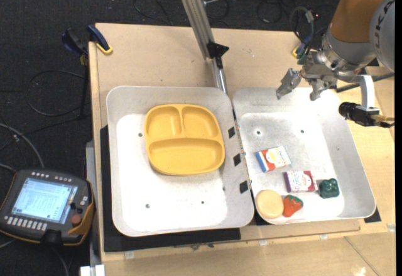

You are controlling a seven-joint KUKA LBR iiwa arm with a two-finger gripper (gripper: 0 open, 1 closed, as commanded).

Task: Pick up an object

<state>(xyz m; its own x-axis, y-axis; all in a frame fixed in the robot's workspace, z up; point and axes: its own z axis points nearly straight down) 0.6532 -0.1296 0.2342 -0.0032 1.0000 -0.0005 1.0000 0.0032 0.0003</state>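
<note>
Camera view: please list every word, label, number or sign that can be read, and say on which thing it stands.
No text can be read.
White packet: red and blue print, too blurred to read.
Purple packet: a label, too small to read.
Handheld pendant: lit screen, its content too small to read.
Arm: dark marks at the picture's edge, cut off and not readable.

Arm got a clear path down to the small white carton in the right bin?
Probably yes. The small white carton lies flat, apart from the other items, with bare bin floor between it and the end effector hovering over the far rim.
</note>
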